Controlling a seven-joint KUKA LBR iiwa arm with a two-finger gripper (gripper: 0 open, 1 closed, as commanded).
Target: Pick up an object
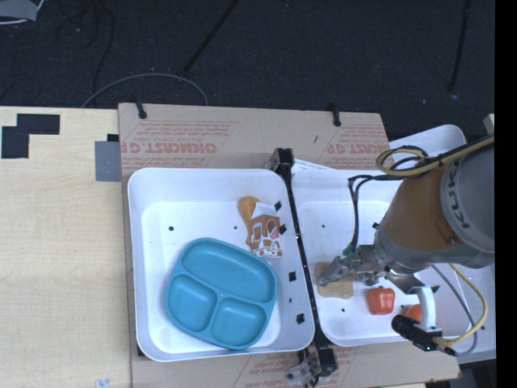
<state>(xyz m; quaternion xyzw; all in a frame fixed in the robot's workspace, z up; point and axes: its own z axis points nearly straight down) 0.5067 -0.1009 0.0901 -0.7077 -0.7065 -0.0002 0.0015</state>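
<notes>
Where cardboard (242, 140) shows, mirrored red print; arm (428, 217) reads "KU".

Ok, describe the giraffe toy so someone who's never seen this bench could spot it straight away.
Look at the left white bin, the one holding the big blue divided plate. Just above the plate's upper right corner, near the divider between the bins, lies the small giraffe toy. It is the only orange and white thing with brown spots.
</notes>
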